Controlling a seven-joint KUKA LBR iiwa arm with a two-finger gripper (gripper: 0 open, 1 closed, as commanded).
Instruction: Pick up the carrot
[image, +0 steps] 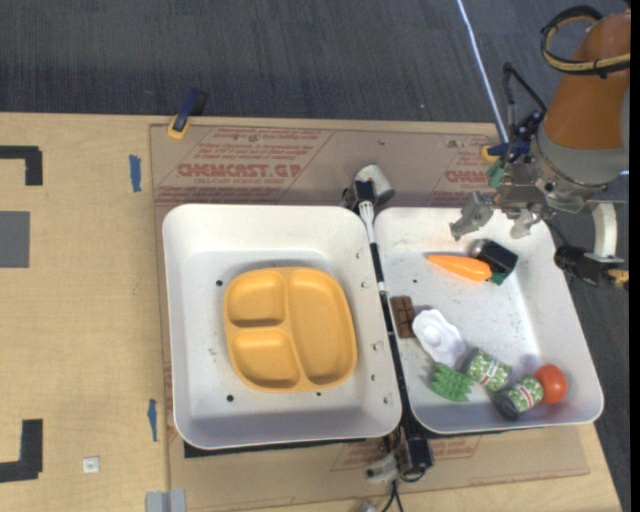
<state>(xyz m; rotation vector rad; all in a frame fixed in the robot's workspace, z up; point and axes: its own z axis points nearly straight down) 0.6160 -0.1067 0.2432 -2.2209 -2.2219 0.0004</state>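
In the right bin, the carrot (459, 266) lies lengthwise nine-to-three, at about seven o'clock from the gripper (492, 222), whose fingers seem spread open and empty.

Illumination: bright, even, overhead. Shadows: soft, short. Mild glare on white bins (190, 330). Focus slightly soft; arm (590, 100) slightly blurred.

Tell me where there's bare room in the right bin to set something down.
Right bin: a bare patch in the middle right, below the carrot and above the tomato; another at the top left, above the carrot. Crowded along the bottom: white bottle, green toy, can, tomato.
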